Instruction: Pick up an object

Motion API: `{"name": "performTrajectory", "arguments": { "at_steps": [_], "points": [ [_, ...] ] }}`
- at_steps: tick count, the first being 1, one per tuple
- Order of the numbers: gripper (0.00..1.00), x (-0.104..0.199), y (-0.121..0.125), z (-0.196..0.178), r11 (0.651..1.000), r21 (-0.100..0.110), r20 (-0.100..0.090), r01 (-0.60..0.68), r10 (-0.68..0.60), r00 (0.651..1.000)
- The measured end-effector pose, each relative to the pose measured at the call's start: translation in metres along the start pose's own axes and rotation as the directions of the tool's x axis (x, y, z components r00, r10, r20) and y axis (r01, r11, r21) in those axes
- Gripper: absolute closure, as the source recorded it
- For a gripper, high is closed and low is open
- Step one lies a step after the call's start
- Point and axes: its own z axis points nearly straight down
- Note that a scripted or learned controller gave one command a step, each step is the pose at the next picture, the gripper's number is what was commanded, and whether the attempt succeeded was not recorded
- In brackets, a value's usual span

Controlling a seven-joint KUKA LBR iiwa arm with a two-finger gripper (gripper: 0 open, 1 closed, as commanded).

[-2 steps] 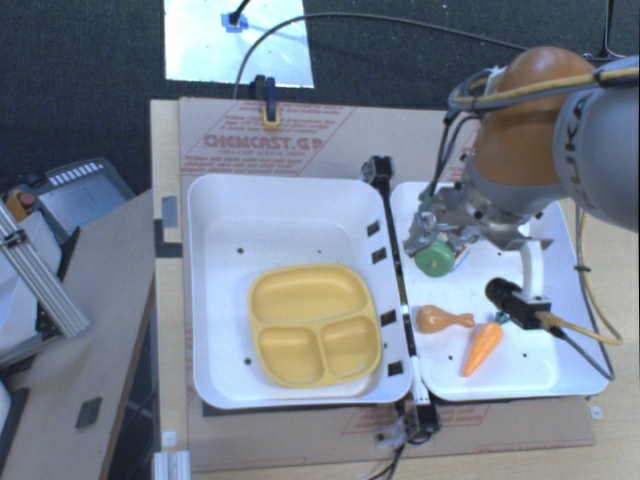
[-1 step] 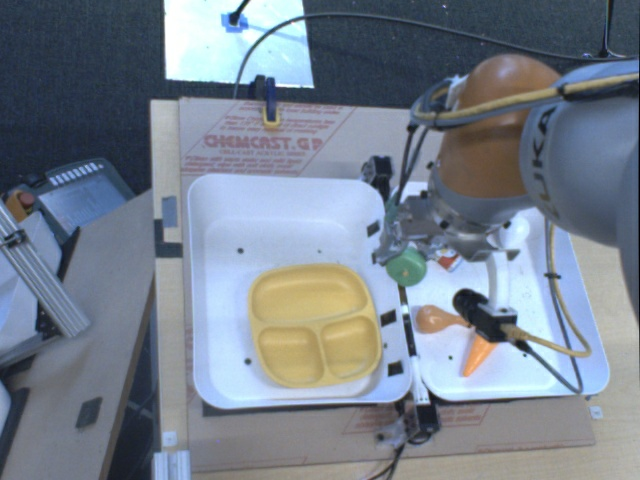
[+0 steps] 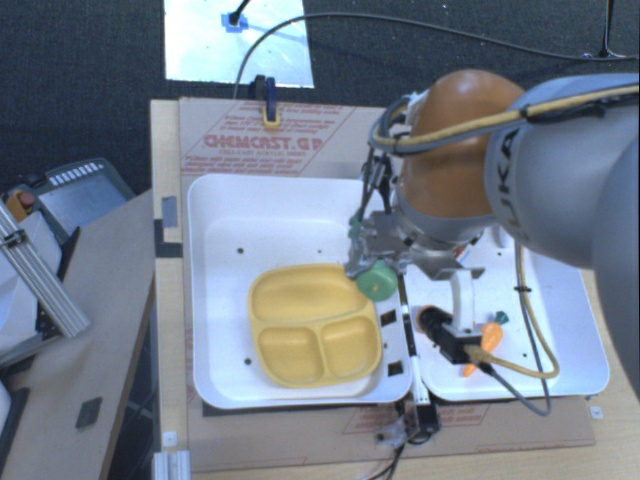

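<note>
From the overhead camera I see the arm (image 3: 570, 168) reaching in from the right, its orange band (image 3: 455, 148) hanging over the seam where the two white bins meet. The gripper (image 3: 372, 263) is low over the right edge of the left bin (image 3: 215, 268), just above the far right corner of a yellow tray (image 3: 310, 323). The tray has three compartments and lies flat in the near half of that bin. A green round piece (image 3: 377, 285) sits directly under the gripper's tip, overlapping the tray's corner and looking as if it touches the gripper. From this angle I cannot tell whether the claw is spread, closed, or pinching that piece, since the wrist hides the gap. In the right bin (image 3: 575, 353) a small orange carrot-shaped toy (image 3: 490, 338) lies near the middle, well apart from the green piece. Both bins rest on a cardboard sheet (image 3: 300, 138) with red print, and a yellow clamp (image 3: 268, 103) sits at its far edge.
</note>
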Motion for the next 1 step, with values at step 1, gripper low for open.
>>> {"name": "performTrajectory", "arguments": {
  "at_steps": [1],
  "points": [
    [0.0, -0.0032, 0.0009, -0.0002, 1.0, -0.001, 0.002, -0.007, 0.007, 1.0]
  ]
}}
